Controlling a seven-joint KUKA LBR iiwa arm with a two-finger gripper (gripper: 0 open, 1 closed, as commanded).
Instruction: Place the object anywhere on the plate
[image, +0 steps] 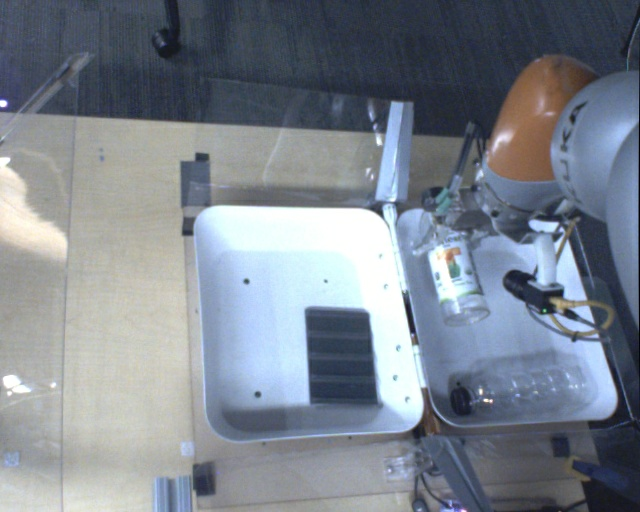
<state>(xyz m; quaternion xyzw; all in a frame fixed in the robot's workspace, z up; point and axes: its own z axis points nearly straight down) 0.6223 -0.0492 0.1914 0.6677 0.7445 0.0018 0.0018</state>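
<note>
Two white bins sat side by side on the bench. In the right bin (600, 395) a small bottle (457, 281) lay under the gripper (462, 218), its label showing orange and green marks, the writing too small to read. Whether the gripper's jaws were open or closed, I couldn't tell; the bottle's top end sat right at them. A clear plastic bottle (520, 388) lay near the front wall. The left bin (240, 250) carried a dark ribbed plate (341, 355), well apart from the small bottle.
</note>
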